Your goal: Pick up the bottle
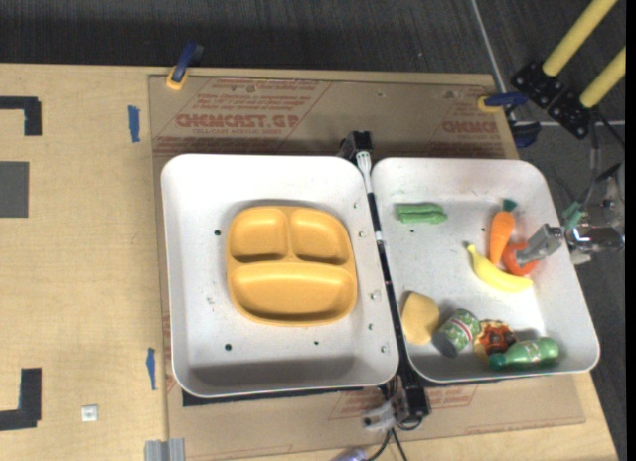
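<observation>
1. The left bin [199,250] is sitting beside the right bin [561,250], their inner rims touching along a dark seam; both are resting on a cardboard sheet [248,116] printed with red lettering.
2. A yellow divided plate [291,262] is lying flat in the middle of the left bin, well apart from the right bin.
3. A yellow banana [497,272] is lying in the right bin towards its right wall, curving just below the carrot.
4. The green bottle [527,353] (the task's thing) is lying on its side in the right bin's near right corner, close against the front rim, its cap end pointing towards the can beside it.
5. An orange carrot [501,235] with a green top is lying above the banana, near the right bin's right wall.
6. A small can [456,332] with a green and white label is lying tipped over by the right bin's front rim, between a pale yellow rounded item [419,318] and a red and orange item [494,335] that is touching the bottle.
7. A green pod-shaped vegetable [420,214] is lying in the right bin's far half, near the seam.
8. The gripper [545,242] is reaching over the right bin's right wall, hovering just beside the carrot and banana, well apart from the bottle; whether its fingers are open or closed cannot be told, as they are too small and blurred.
</observation>
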Tool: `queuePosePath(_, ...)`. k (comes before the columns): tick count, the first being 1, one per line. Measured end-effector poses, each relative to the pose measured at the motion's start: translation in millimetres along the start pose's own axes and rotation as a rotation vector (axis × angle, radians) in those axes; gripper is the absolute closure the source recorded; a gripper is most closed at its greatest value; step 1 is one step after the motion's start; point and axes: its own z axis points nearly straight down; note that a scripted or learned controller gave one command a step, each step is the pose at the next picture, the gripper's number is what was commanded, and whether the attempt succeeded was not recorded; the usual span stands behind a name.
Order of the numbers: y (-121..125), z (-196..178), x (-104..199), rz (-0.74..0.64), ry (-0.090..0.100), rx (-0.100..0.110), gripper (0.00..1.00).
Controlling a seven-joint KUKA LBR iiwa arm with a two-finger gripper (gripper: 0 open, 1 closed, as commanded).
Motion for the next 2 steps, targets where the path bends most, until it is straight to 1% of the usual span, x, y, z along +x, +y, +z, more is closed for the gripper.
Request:
queuePosePath(1,108,-17,64,0.077,-0.001,-0.002,0.0)
queuePosePath(2,90,86,99,0.217,0.001,0.002,0.0)
